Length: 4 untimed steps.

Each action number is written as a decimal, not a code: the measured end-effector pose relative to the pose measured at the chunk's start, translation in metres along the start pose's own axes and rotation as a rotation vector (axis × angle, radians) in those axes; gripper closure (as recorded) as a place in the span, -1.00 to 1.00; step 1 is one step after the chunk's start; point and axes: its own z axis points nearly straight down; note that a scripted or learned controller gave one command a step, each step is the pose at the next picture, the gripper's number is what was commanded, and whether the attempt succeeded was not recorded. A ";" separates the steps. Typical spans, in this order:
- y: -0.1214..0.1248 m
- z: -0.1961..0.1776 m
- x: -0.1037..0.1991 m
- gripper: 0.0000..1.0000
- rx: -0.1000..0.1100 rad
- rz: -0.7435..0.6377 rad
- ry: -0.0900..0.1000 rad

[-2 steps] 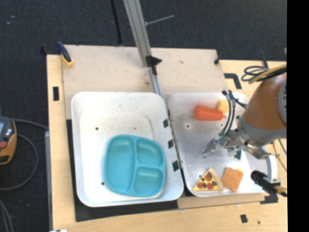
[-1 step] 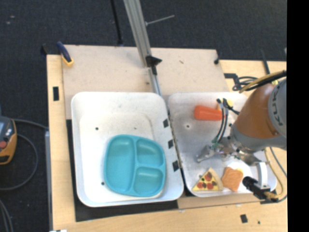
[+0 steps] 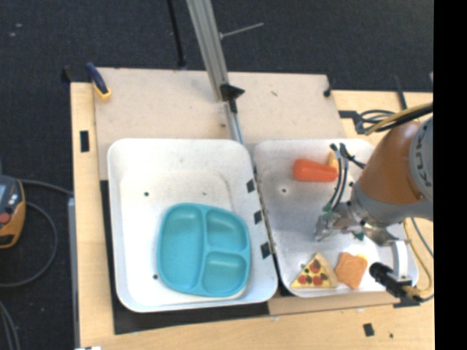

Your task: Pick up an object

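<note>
Gripper (image 3: pixel 332 228) low in right bin (image 3: pixel 292 203), fingers' state cannot be told | carrot (image 3: pixel 315 170) near bin's far edge | pizza slice (image 3: pixel 315 273) and orange block (image 3: pixel 352 269) at near edge | blue tray (image 3: pixel 204 250) in left bin (image 3: pixel 146 166).

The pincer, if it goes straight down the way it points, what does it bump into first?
Probably the bare floor of the right bin. The pincer points down there, above the pizza slice, though depth is hard to judge.

You've got 3 items in the rt bin: orange carrot (image 3: pixel 314 170) lying flat near the back, pizza slice (image 3: pixel 314 274) at the front edge, orange bread-like chunk (image 3: pixel 351 269) just beside it.
</note>
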 end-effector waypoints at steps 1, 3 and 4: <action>-0.001 -0.045 0.004 1.00 -0.001 -0.008 -0.004; 0.007 -0.137 0.000 1.00 -0.002 -0.008 -0.004; 0.003 -0.127 0.057 1.00 0.004 -0.012 -0.001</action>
